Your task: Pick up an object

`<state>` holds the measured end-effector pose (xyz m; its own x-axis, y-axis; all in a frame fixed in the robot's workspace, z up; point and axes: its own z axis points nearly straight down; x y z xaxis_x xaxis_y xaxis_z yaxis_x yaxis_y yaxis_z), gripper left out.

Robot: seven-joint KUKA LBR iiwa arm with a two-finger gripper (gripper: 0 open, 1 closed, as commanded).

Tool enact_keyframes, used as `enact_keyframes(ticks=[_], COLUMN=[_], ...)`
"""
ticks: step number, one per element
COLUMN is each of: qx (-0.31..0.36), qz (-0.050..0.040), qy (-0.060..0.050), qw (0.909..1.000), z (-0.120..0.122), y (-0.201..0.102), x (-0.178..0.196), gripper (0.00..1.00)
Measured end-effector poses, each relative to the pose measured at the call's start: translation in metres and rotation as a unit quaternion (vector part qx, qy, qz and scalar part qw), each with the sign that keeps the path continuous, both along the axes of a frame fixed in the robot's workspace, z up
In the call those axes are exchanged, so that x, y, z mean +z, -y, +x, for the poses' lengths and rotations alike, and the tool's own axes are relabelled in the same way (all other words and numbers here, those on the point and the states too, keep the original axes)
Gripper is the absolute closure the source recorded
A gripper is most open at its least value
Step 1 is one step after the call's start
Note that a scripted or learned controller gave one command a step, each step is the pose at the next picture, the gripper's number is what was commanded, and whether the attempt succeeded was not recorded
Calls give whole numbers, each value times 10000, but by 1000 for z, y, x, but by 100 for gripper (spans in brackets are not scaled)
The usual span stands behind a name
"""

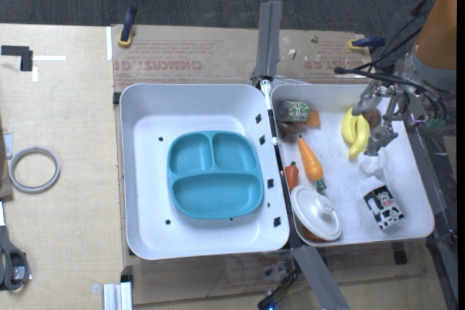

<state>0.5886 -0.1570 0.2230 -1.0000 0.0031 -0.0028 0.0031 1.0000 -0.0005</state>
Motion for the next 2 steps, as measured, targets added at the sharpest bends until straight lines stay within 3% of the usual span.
enact_keyframes(ticks=[1,2], qx=[-112,-898], qz=[-1,0], qy=[1,16], qw=[9999,9960], z=[1,-40], y=[-20,-57], x=[-130,-130], gripper=[0,0])
